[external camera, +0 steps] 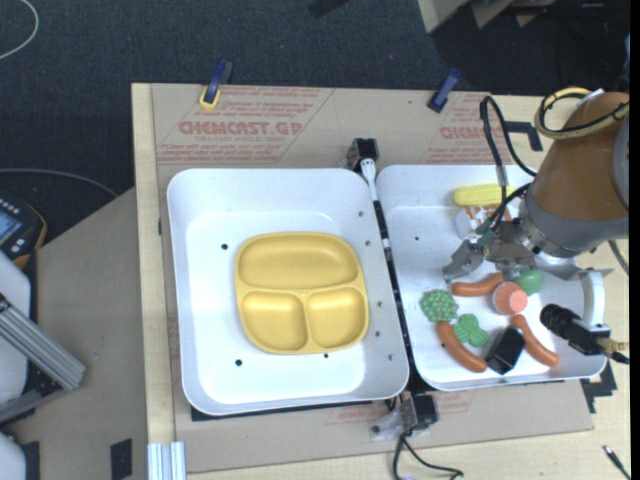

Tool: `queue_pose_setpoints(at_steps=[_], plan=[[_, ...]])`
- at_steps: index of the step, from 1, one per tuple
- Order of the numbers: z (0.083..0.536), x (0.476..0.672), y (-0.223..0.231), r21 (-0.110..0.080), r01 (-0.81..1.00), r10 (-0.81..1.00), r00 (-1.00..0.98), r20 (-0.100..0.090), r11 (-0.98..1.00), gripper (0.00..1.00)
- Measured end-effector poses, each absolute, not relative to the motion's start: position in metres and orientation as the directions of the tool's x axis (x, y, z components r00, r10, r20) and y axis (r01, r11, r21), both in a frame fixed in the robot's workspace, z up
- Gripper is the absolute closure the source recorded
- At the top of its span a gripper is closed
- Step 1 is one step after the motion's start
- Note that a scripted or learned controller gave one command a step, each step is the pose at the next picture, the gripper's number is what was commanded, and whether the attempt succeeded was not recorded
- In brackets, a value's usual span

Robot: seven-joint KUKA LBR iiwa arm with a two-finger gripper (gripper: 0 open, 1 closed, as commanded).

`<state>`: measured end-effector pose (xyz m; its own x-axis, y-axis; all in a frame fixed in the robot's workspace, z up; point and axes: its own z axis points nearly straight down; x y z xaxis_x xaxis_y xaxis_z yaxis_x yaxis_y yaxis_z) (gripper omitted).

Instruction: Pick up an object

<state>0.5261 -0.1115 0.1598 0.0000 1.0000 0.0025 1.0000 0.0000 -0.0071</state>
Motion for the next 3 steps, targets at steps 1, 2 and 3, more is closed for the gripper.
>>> queue_pose_setpoints(at_steps=[1, 2, 3], plan=[[0.117, 0.527, -0.114, -0.006, 1.000, 1.000, 0.001, 0.002, -0.001, 0.00], [0.090, 0.531, -0.115, 0.010, 1.000, 1.000, 0.001, -0.002, -0.001, 0.00], [0.100, 0.531, -0.117, 0.014, 1.000, 1.000, 0.004, -0.007, -0.004, 1.00]])
